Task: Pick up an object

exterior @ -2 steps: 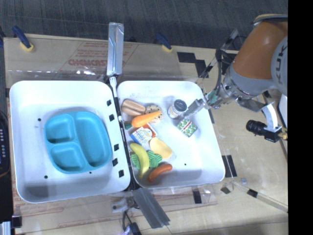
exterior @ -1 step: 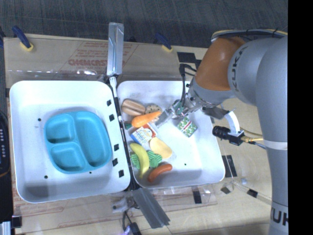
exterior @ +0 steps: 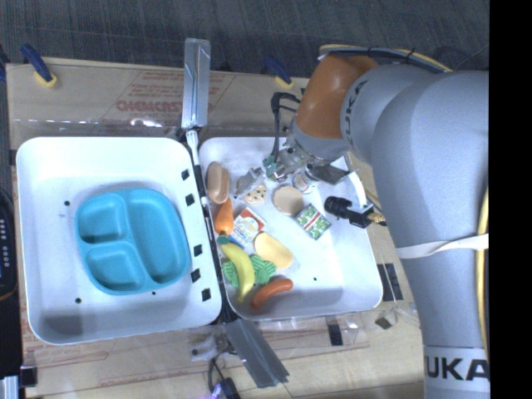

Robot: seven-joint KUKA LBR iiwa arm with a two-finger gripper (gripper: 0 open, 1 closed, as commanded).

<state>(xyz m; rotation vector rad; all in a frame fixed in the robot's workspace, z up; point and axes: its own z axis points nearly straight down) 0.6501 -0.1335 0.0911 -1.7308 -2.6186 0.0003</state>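
Note:
My gripper (exterior: pixel 287 167) is down in the far part of the right bin (exterior: pixel 353 285), under the orange band of the arm (exterior: pixel 328 98). It hovers just above a tan round piece (exterior: pixel 288 199) and beside a small speckled item (exterior: pixel 256 194). A green-and-white carton (exterior: pixel 312 220) lies to the right of the tan piece. Along the bin's left side lie a bread roll (exterior: pixel 218 181), a carrot (exterior: pixel 224 216), a small white carton (exterior: pixel 248 227), a pale yellow slice (exterior: pixel 273 250), a banana (exterior: pixel 238 268) and a red sausage (exterior: pixel 270 291).
The left bin (exterior: pixel 41 189) holds a blue compartment tray (exterior: pixel 133 239). A metal divider (exterior: pixel 195 81) stands between the bins at the back. A black part (exterior: pixel 345 209) juts over the right bin's right side. The grey arm covers the bench's right.

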